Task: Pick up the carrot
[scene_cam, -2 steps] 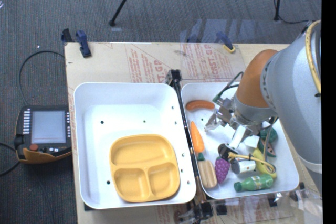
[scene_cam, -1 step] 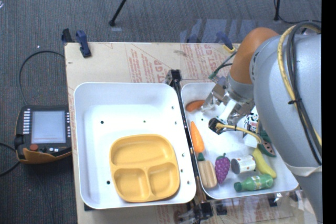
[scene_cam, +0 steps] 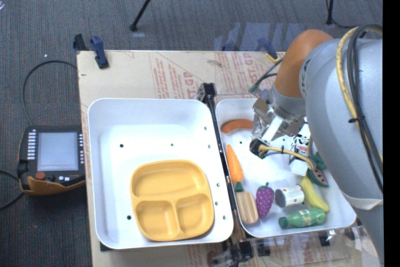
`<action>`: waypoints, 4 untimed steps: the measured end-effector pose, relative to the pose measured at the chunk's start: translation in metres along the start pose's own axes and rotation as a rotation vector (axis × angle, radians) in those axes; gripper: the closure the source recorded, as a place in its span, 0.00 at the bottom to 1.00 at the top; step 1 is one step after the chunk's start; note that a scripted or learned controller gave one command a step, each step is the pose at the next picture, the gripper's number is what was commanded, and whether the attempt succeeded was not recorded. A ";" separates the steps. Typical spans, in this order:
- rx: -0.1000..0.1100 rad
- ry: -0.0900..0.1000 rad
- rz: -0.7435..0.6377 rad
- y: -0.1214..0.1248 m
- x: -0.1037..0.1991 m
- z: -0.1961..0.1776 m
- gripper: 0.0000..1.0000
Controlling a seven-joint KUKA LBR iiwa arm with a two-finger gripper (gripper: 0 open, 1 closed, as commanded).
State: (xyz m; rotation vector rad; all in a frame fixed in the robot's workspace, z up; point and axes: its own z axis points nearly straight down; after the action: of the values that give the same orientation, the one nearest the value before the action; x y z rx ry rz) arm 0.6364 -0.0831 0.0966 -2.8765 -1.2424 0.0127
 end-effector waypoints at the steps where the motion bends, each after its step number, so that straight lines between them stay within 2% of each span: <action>1: 0.005 -0.002 -0.008 -0.001 0.001 -0.009 1.00; 2: -0.007 0.010 -0.116 -0.106 0.042 -0.093 1.00; 3: -0.003 0.001 -0.110 -0.105 0.037 -0.088 0.00; 4: -0.001 0.000 -0.103 -0.158 0.029 -0.088 0.00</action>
State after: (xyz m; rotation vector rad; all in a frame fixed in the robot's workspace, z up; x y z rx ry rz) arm 0.5423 0.0457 0.1858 -2.8098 -1.3892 0.0118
